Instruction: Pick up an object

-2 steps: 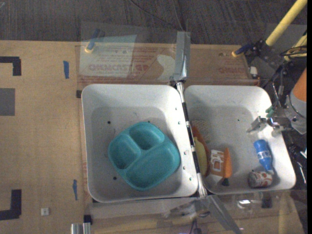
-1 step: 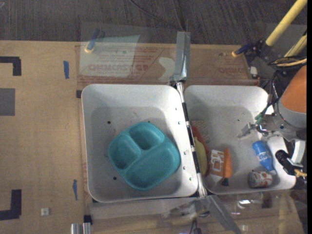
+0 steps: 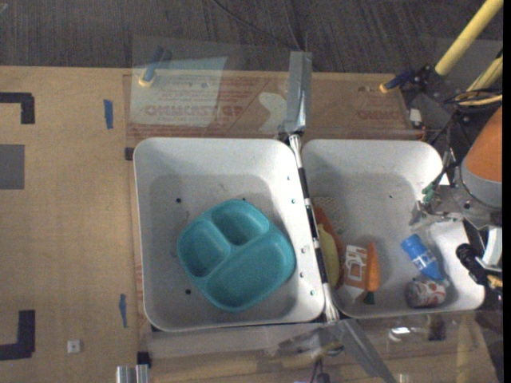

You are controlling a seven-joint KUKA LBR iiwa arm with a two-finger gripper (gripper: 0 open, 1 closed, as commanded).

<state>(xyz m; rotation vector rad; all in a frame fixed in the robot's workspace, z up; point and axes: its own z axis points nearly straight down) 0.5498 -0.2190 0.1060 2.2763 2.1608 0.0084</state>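
Note:
The right bin (image 3: 375,162) holds several small objects. A blue bottle (image 3: 420,257) lies near its right wall. A crumpled silver and red can (image 3: 425,293) rests just below the bottle. An orange carrot-like toy (image 3: 372,270) lies beside a white and red packet (image 3: 354,263). A brown and yellow item (image 3: 326,242) leans along the bin's left wall. My gripper (image 3: 432,207) hangs over the right wall of this bin, above and slightly right of the blue bottle, touching none of the objects.
The left bin (image 3: 160,174) carries a teal divided plate (image 3: 236,254). A clear plastic sheet (image 3: 209,94) lies behind the bins. Cables and a yellow pole (image 3: 471,29) crowd the back right, next to my arm's orange band (image 3: 487,154).

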